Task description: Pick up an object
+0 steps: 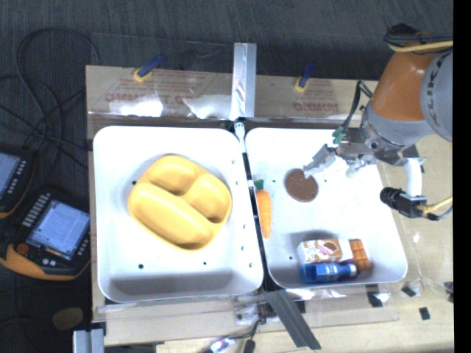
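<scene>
From the camera view, the claw (340, 161) hangs over the upper part of the right bin (383, 219), its two fingers (320, 160) spread apart with nothing between them. The nearest candidate is a small brown disc (301, 185), flat on the bin floor just below and left of the fingertips.

As I judge it, the main risk is the disc itself: it looks thin and lies flush, so fingers closing on it may scrape the floor and slide over the top, or nudge it aside. The claw also sits slightly up and right of the disc, so a straight descent could land one finger on its edge and leave the other on bare plastic.

The other options carry their own trouble. The carrot (263, 210) lies against the divider wall, leaving little room for a finger on that side. At the bin's lower edge a small carton (321, 251), a blue bottle (329, 272) and an orange block (358, 254) crowd together, touching or nearly so; a grab there could catch two, or push one into the wall.

Counted: two bins on the desk; one disc, one carrot, one carton, one bottle and one orange block in the right; one large yellow bread-like lump (179, 200) in the left bin (110, 197).
</scene>
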